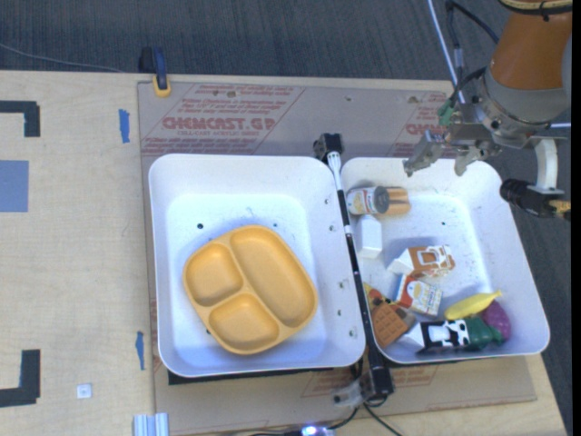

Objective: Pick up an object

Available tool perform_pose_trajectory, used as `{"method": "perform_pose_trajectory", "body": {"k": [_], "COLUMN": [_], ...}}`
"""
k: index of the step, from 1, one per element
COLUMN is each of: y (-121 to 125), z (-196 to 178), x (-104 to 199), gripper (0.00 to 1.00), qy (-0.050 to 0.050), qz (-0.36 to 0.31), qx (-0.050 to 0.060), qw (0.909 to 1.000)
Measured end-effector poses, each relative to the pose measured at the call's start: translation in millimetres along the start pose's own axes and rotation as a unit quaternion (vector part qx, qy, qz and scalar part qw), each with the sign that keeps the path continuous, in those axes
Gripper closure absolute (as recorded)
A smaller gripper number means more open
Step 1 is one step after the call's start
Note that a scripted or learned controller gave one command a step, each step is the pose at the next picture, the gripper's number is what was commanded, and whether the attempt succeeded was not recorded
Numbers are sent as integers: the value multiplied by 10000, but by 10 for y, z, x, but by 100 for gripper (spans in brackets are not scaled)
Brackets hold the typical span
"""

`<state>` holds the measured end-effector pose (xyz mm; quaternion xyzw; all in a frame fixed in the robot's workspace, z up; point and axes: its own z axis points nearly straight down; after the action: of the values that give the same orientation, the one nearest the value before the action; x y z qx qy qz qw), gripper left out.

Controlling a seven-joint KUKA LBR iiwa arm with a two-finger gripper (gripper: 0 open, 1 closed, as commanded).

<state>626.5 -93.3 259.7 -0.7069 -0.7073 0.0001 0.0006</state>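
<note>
The gripper (445, 158) hangs over the far rim of the right bin (522, 252), below the grey wrist and the orange band of the arm (534, 34), which comes in from the upper right. Its two fingers (419, 160) are spread apart and point down and leftward; nothing sits between them, so the claw is open and holds nothing.

Nearest to it, just inside the far left part of the right bin, a small jar (379, 201) with a white label and a brownish end lies on its side, close to the dividing wall. Nearer along that wall lies a white block (369, 238). Toward the middle of the bin sit two small cartons with orange and white print (425, 275), one touching the other. At the near end the things crowd together: a waffle-patterned brown piece (388, 322) against the left wall, a yellow banana (472, 304), a purple thing (497, 317) beside it, a green thing (479, 333) underneath, and a black-and-white object (443, 335) by the near rim. All these lie well apart from the claw.

The left bin (172, 243) holds one thing, a yellow divided plate (250, 287) with three compartments, lying flat toward the near left of the bin.

Both bins rest on a cardboard sheet (218, 116) with red print, on the bench (64, 271).
</note>
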Motion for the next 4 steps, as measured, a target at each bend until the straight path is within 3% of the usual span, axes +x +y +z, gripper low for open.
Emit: {"method": "perform_pose_trajectory", "body": {"k": [1, 2, 3, 4], "y": [-318, -681, -340, -334], "z": [755, 895, 1665, 1563], "x": [673, -130, -530, -532], "gripper": [0, 0, 0, 100], "qy": [0, -4, -1, -5], "qz": [-3, 14, 1, 8], "qx": [4, 2, -5, -18], "qw": [10000, 10000, 10000, 10000]}}
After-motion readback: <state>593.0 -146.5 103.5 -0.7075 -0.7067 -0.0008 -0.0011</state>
